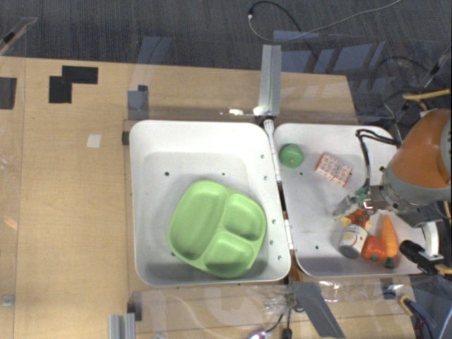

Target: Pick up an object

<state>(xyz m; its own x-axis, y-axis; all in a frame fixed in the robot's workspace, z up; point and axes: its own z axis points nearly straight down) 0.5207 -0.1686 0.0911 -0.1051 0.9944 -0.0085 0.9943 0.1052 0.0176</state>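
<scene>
The right bin [311, 210] holds a green round fruit [290, 155] near its far left corner and a pink-and-white packet [332, 169] to the right of it. Near the front right lie a small white bottle with a dark red top [351, 238], an orange carrot [388, 230] and an orange-red pepper [373, 249], close together. My gripper [357, 209] hangs low over the bottle's top end, at the end of the grey wrist under the orange band. I cannot make out anything held in it.
The left bin [159, 154] holds a light green divided plate [217, 227], tilted toward the front. A metal post [270, 76] stands behind the wall where the two bins meet. A black cable [364, 147] loops over the right bin's far right side.
</scene>
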